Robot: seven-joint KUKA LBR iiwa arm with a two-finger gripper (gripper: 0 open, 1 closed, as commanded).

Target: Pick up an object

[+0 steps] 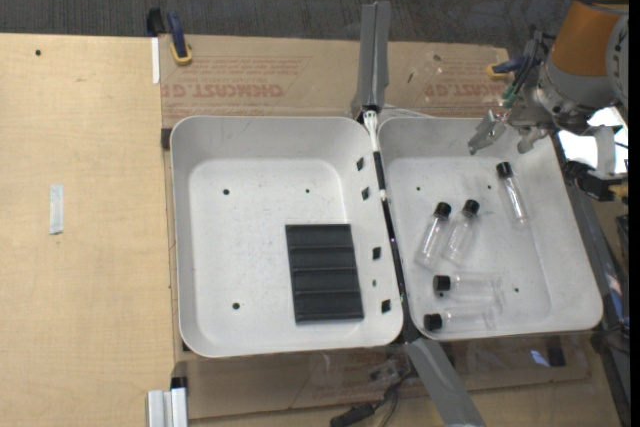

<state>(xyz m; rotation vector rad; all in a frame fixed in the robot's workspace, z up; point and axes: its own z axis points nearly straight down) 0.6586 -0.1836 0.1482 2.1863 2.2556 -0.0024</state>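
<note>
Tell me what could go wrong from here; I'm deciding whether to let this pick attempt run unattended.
1. The vials are clear and slim, and two lie side by side, so the gripper may close on neither or nudge both.
2. The two lowest vials lie close to the right bin's front wall, which could block a clean descent.
3. Round vials may roll away when touched.

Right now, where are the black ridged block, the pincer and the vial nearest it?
black ridged block [324, 272]: camera view, its middle rib.
pincer [497, 134]: camera view, between its tips.
vial [511, 191]: camera view, its clear body.
</note>
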